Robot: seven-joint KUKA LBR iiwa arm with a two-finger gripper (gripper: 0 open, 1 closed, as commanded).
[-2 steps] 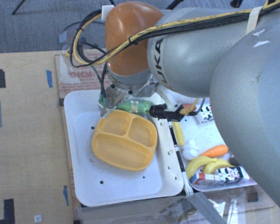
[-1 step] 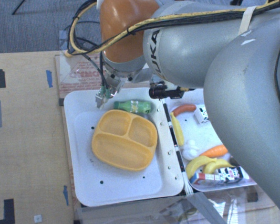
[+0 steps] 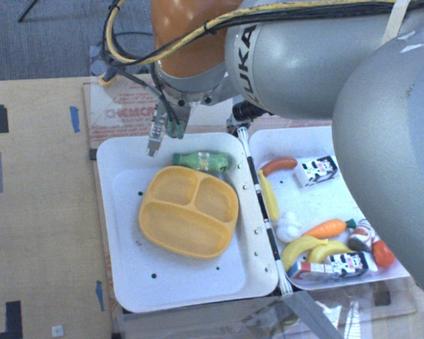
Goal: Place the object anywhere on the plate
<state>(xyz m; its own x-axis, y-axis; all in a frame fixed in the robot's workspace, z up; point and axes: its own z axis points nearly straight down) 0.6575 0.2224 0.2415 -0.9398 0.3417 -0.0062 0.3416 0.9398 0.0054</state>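
**Plainly, the bottle waits beside the plate, not on it**

Nearest the camera, along the front of the right bin, lie a milk carton and a pair of bananas, with a carrot just behind them: spare items parked on the far side of the divider from the plate, out of the working area. Farther back in that bin sit a second small carton and a sausage.

The yellow divided plate rests in the middle of the left bin, its three compartments bare, so nothing has been delivered yet. Touching the plate's far rim lies a green bottle, on its side and outside the compartments; it seems to be the object meant for placing.

Beyond the plate's far-left edge hangs the gripper, above the bin's rear rim and apart from the bottle. Nothing sits between its fingers, but whether they are spread or closed cannot be told from this angle. The task looks barely begun.
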